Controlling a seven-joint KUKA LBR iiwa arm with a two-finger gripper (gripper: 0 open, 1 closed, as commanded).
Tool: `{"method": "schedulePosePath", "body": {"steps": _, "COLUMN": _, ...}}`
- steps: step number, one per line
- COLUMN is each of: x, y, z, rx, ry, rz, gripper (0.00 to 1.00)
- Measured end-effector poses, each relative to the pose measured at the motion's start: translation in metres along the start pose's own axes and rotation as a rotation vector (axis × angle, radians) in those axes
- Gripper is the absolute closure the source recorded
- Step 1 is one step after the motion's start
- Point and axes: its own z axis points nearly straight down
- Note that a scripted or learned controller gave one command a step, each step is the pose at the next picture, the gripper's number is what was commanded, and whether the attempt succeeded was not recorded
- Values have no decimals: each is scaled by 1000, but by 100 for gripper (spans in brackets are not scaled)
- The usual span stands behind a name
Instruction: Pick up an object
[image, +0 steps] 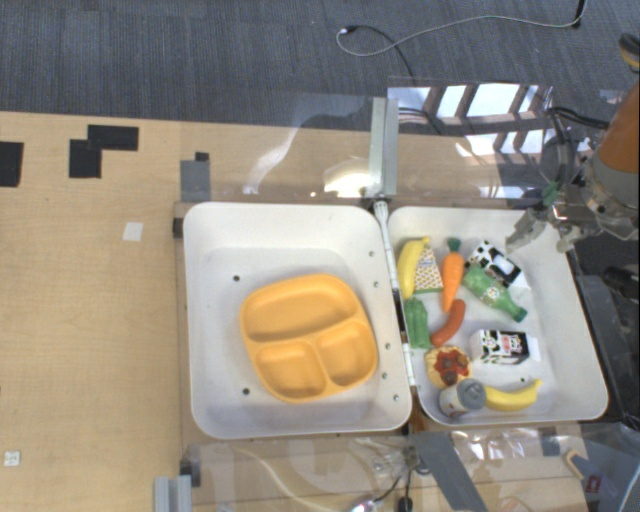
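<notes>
Gripper (548, 222) hangs with fingers apart and empty over its bin's far right corner. Far to its left lies the yellow plate (308, 336); nearer, carrot (452, 278) and green bottle (493, 290) await picking.

Arm entering at the upper right of the frame, grey body with the orange band (618, 150) showing near the right edge. Wrist sitting just below the band, angled down and toward frame left. End effector (546, 226) hanging at the right side of the frame, a little above mid-height. Two pale fingers (523, 230) pointing downward and standing apart with a clear gap between them; nothing sitting between them. Dark cabling looping along the wrist on its left side. Remainder of the arm running out past the right edge of the frame.
</notes>
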Motion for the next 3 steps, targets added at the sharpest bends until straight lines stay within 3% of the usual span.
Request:
{"method": "schedulePosePath", "body": {"steps": 1, "x": 29, "y": 11, "z": 100, "rx": -5, "ry": -2, "rz": -410, "gripper": 0}}
{"method": "schedulePosePath", "body": {"steps": 2, "x": 30, "y": 14, "z": 88, "rx": -11, "ry": -4, "rz": -412, "gripper": 100}}
{"method": "schedulePosePath", "body": {"steps": 3, "x": 53, "y": 26, "z": -2, "rx": -4, "ry": -2, "rz": -281, "gripper": 100}}
